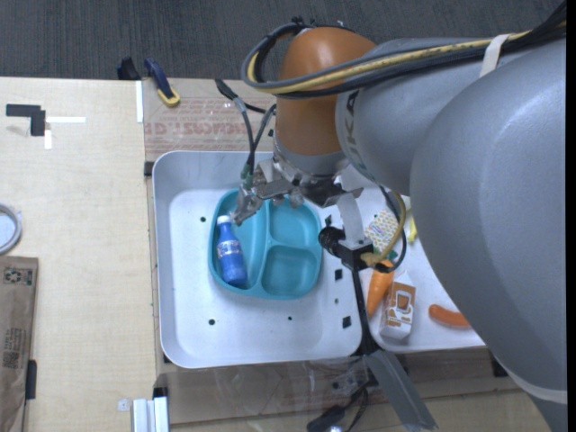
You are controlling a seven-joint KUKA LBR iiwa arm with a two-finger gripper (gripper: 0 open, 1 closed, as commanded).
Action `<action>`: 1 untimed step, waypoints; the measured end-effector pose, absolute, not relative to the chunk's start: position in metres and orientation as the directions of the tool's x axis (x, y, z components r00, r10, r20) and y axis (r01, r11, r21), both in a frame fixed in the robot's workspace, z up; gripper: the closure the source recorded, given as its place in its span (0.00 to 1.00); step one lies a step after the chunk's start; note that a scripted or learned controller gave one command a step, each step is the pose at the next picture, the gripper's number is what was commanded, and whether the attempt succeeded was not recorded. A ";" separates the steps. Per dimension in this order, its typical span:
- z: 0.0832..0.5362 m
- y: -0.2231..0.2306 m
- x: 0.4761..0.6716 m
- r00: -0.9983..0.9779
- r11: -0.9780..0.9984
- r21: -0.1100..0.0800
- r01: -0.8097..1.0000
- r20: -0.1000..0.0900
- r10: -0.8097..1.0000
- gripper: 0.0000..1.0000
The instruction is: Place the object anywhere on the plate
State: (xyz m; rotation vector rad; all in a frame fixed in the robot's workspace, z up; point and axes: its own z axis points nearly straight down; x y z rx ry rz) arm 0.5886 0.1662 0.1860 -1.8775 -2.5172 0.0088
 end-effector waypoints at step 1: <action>0.193 0.165 0.589 -0.286 0.286 -0.009 0.958 -0.004 0.958 1.00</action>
